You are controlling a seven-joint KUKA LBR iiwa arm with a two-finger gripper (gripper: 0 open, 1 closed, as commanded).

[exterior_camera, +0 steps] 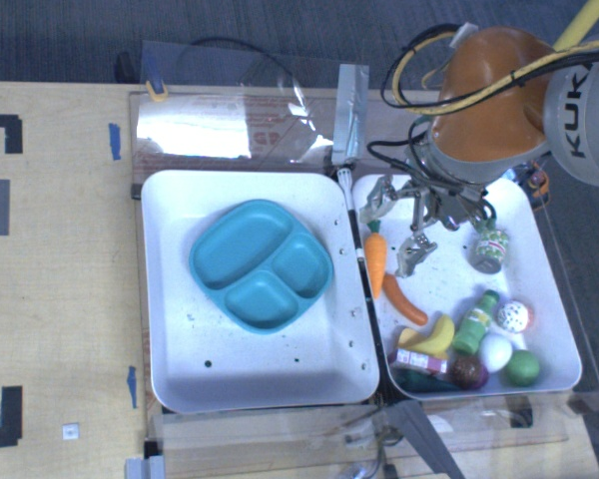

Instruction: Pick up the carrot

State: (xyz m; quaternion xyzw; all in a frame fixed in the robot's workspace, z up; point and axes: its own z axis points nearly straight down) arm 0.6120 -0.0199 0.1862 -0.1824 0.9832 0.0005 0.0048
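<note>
The carrot (376, 265), orange with a green top, lies lengthwise against the left wall of the right bin (557, 297). My gripper (399, 236) hangs under the orange wrist at the bin's upper left, just right of the carrot's leafy end. Its metal fingers (415, 251) stand open with nothing between them. The carrot rests on the bin floor, free of the fingers.
A red-orange pepper-like piece (405, 302) lies just below the carrot. A small can (490, 249), a banana (436, 335), a green bottle (476, 323), an egg (497, 352) and a lime (522, 367) crowd the bin's lower right. The left bin (170, 357) holds a blue divided plate (263, 264).
</note>
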